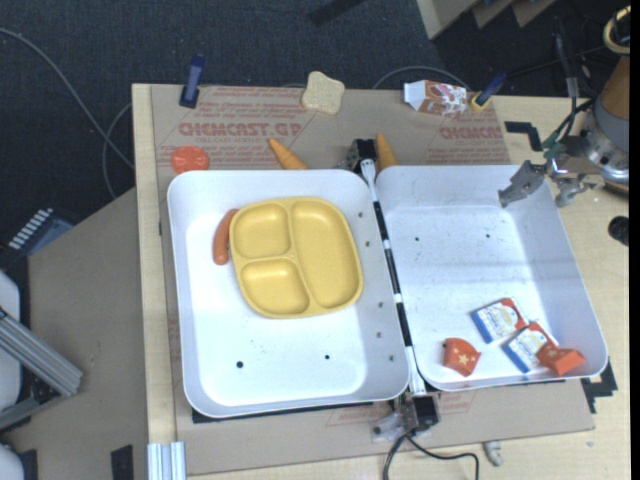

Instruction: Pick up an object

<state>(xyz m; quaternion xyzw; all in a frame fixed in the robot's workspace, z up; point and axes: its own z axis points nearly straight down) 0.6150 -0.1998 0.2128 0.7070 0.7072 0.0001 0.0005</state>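
Gripper [540, 180] hovering over the right bin's [450, 208] far corner.
Fingers are spreading apart, grasping nothing; two blue-white packets [497, 318] and a red piece [461, 355] are lying well toward the near edge.

Even overhead light, white bins [480, 258] glaring slightly, soft focus throughout.

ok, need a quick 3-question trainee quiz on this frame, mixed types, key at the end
1. True or false: the yellow divided plate sits in the left bin.
2. Which bin holds the blue-and-white packets? A left, B right.
3. Fill in: the hot dog lies along the plate's ____ edge.

Key: 1 true. 2 B, the right bin, beside the red piece. 3 left. The end effector hovers at that bin's far right corner.
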